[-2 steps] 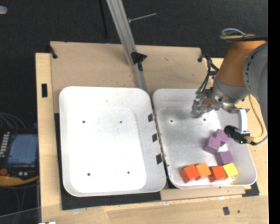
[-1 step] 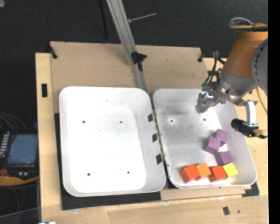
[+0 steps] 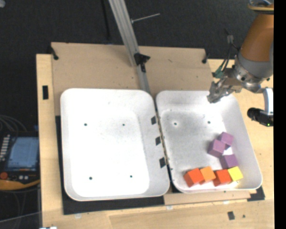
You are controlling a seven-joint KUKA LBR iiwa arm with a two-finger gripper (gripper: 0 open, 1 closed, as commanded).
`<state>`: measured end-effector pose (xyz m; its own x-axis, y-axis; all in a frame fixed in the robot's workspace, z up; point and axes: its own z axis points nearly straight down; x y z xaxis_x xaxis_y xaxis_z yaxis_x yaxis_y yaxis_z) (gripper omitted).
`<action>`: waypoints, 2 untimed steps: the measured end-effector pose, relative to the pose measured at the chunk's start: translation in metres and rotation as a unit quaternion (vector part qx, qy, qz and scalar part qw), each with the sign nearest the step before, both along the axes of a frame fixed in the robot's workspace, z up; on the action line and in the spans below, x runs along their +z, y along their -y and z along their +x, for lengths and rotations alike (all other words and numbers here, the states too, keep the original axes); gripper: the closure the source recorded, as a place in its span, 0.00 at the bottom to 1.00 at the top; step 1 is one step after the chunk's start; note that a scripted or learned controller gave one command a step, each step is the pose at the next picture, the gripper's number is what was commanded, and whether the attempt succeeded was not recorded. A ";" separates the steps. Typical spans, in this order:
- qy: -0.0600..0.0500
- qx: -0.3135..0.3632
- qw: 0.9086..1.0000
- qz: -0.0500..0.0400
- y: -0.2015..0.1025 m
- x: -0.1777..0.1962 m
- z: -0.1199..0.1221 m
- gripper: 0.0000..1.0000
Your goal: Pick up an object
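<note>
1. Camera view showed the grey KUKA arm with its orange band (image 3: 260, 30) reaching in from the right, its two-finger gripper (image 3: 214, 97) hanging over the far edge of the right-hand shallow white plastic bin (image 3: 190, 109).

2. From where I stood, whether that pincer was spread or pressed together could not be told; the tip was small and dark against the rim, and nothing showed between it.

3. The things to pick lay well apart from the gripper, bunched in the near right corner of the same bin: a pair of purple blocks (image 3: 221, 144) stacked loosely, a third purple block (image 3: 229, 161) just below them, and a row along the near wall of an orange-red block (image 3: 194, 176), a lighter orange block (image 3: 208, 173), a red block (image 3: 222, 176) and a yellow block (image 3: 235, 173).

4. The left-hand shallow white bin (image 3: 109, 142) sat just beside the right one, with small dark clips at the seam.

5. I judged the step to be the approach: no block was chosen or touched yet.

6. The next move seemed to call for travel toward the near corner and a descent onto one block; the upper purple pair looked easiest, since the row blocks touched each other and the wall, leaving little room.

7. No brand, label or readable writing could be made out anywhere on the bench.
</note>
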<state>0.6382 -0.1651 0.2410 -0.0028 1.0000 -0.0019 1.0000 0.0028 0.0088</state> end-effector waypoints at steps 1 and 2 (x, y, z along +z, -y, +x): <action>-0.001 0.001 1.000 0.000 0.001 0.048 0.001 1.00; -0.004 0.002 1.000 0.001 -0.049 0.051 0.006 1.00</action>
